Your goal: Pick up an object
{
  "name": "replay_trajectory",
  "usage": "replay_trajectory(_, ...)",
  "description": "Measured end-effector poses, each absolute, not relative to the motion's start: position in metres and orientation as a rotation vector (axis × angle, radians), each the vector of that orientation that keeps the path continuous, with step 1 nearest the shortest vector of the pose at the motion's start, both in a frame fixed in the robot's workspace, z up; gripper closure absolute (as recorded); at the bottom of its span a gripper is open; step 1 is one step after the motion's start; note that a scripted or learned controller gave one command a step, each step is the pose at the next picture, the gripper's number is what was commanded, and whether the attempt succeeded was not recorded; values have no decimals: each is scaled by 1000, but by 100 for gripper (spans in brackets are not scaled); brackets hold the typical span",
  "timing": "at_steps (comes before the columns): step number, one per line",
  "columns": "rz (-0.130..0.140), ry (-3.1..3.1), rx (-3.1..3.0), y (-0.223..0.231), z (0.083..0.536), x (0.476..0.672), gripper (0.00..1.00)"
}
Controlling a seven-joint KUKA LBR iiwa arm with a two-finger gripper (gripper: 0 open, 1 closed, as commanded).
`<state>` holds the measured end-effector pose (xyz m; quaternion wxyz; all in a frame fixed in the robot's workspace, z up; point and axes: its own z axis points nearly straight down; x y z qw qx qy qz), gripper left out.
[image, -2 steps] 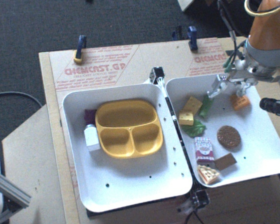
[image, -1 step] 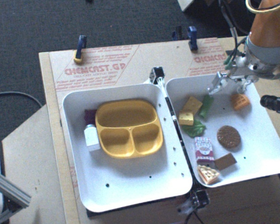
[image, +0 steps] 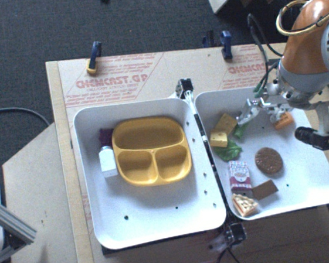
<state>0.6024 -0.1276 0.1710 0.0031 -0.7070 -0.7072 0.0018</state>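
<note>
The fingers (image: pixel 251 111) are seen low over the right bin (image: pixel 318 184), reaching in from the right; whether they are apart or together cannot be told. Just beside them lie a tan block (image: pixel 225 123) and a yellow cube (image: pixel 218 139), with a green leafy piece (image: pixel 231 150) just below. An orange piece (image: pixel 283 121) lies behind them, under the wrist. Nearer the camera, a round brown cookie (image: pixel 269 160) is well apart.
</note>
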Motion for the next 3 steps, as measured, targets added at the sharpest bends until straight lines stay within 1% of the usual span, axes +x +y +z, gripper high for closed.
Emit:
replay_trajectory(1, 5, -2217, -2219, -137, 118, 600, 0)
replay_trajectory(2, -1, -2220, -2223, -137, 84, 601, 0)
replay_trajectory(3, -4, -2223, -2225, -137, 97, 602, 100)
